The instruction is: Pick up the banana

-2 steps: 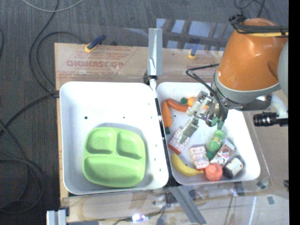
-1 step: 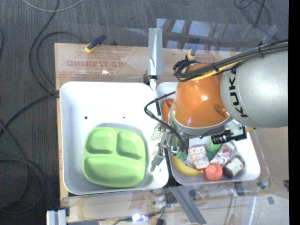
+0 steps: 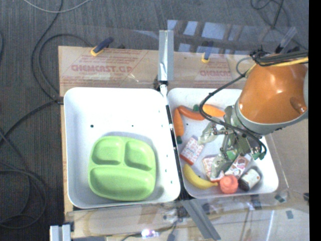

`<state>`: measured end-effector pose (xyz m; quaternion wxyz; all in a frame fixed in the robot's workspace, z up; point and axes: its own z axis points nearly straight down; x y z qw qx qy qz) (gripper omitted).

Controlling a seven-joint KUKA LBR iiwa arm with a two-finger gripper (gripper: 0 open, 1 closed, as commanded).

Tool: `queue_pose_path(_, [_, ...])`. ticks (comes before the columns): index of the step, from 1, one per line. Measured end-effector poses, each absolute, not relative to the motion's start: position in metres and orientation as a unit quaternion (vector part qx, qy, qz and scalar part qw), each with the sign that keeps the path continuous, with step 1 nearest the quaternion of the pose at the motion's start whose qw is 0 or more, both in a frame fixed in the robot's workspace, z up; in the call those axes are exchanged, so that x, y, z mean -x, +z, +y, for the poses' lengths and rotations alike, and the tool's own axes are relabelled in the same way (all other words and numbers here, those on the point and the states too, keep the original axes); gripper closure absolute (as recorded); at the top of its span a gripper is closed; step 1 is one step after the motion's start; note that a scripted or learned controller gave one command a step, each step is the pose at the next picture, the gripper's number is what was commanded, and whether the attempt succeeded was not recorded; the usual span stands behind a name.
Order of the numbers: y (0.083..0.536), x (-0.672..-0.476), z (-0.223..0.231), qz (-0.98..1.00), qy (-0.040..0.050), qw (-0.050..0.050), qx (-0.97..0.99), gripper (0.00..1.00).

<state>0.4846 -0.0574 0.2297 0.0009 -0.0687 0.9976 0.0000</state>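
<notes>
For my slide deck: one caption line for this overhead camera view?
Robot hand hangs over the right bin near the banana; a green tray sits in the left bin.

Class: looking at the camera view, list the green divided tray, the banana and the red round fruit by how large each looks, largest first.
1. green divided tray, by far the largest.
2. banana, a much smaller curved shape.
3. red round fruit, the smallest; it sits beside the banana's tip, so nearness hardly affects this.

Evenly, brightly lit from overhead; soft shadow beneath the lime-green plastic divided tray [image 3: 122, 168]; mild glare on the two shallow white bins [image 3: 75, 109]; slightly soft focus.
</notes>
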Motion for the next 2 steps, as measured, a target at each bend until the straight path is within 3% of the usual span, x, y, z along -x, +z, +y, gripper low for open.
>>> queue_pose_path(1, [0.232,-0.492,-0.054,0.995,0.0003,0.000,0.101,0.00])
queue_pose_path(2, [0.183,-0.490,-0.019,0.982,0.0005,-0.001,0.187,0.00])
